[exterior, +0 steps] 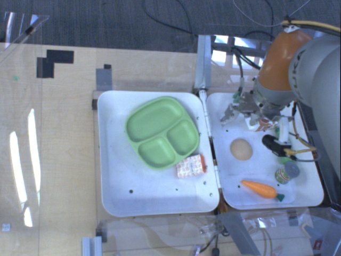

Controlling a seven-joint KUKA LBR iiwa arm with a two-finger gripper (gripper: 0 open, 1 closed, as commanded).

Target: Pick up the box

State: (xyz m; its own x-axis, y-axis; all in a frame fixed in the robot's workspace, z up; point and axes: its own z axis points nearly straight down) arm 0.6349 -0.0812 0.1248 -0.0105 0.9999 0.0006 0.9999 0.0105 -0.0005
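Table (pixel 58 153): pale wood, two shallow white bins side by side.

Left bin (pixel 120 188):
- green plate (pixel 160 132) with three compartments, lying flat in the far-middle part of the bin, nothing in its compartments.
- box (pixel 191 167): small, red-and-white patterned, lying flat on the bin floor. It sits just beside the plate's near-right edge, close to the bin's right wall. Nothing is on top of it or gripping it.

Right bin (pixel 234 177):
- pale beige egg-shaped ball (pixel 241 149), about mid-bin, left of centre.
- orange carrot (pixel 260 189) with a green stub end, lying near the front wall, green end pointing right.
- small round grey-topped container (pixel 288 172), near the right wall, just beyond the carrot's green end.

Arm (pixel 317 68): grey with an orange band, reaching in from the right, over the far part of the right bin.

Tool (pixel 246 113): over the far end of the right bin, beyond the beige ball and well apart from the box, with the wall between the bins lying between them. Seen from above under the wrist, so whether it is open or closed cannot be told. No object is seen in its grip.
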